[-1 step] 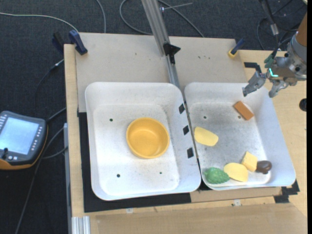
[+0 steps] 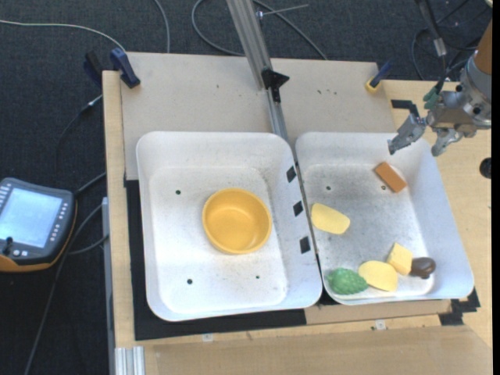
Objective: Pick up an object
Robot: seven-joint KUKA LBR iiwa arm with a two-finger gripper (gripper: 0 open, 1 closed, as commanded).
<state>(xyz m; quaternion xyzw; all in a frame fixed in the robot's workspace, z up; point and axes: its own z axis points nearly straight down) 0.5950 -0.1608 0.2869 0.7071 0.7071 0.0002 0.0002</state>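
Orange block (image 2: 390, 176) below pincer (image 2: 423, 138), arm cropped

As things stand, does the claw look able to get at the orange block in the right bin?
Probably yes: the claw hangs open just above the orange block, which lies alone near the right bin's far wall, nothing on top.
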